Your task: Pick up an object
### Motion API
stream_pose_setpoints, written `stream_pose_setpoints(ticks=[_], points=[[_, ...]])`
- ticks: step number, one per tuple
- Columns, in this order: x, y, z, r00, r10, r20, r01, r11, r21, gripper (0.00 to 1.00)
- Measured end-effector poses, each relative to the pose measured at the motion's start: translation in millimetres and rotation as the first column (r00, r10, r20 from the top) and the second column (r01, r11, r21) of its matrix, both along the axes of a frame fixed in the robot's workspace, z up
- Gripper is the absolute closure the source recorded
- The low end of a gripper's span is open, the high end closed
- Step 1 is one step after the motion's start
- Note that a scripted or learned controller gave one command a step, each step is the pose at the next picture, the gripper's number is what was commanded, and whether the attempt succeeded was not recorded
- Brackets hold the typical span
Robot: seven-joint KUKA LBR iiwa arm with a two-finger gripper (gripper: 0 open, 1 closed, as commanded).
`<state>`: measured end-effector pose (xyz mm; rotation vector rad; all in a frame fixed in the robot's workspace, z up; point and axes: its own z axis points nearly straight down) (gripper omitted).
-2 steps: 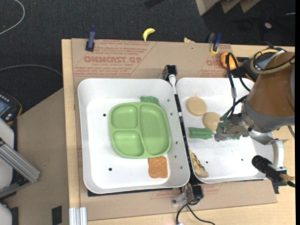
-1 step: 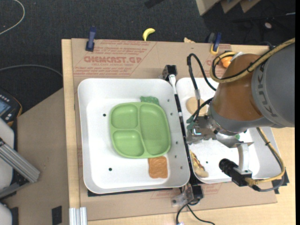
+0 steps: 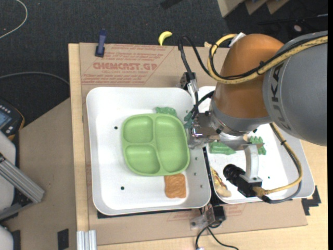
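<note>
I watch through one camera fixed above the table (image 3: 125,69), looking down at a slant from fairly close. It frames the left-hand bin (image 3: 101,155) whole; the arm (image 3: 296,98), entering from its right, covers much of the right-hand bin (image 3: 285,165).

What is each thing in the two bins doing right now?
Green plate: right way up, flat in the left bin.
Orange-brown food piece: flat, beside the plate's near edge.
Small green toy: partly hidden behind the plate.
Pale food piece: lying in the right bin.
End effector: by the plate's right rim.
</note>
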<state>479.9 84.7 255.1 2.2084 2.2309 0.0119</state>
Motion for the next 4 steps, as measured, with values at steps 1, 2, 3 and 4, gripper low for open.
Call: stream_pose_setpoints(ticks=[1, 2, 3, 4], points=[[0, 91, 79, 1.000, 0.002, 0.002, -0.002, 1.000, 0.002, 1.00], [3, 33, -44, 1.000, -0.017, -0.019, 0.017, 1.000, -0.008, 1.00], [1, 6, 75, 1.000, -0.012, 0.006, 0.012, 1.000, -0.001, 1.00], [0, -15, 277, 1.000, -0.010, 0.015, 0.010, 1.000, 0.001, 1.00]])
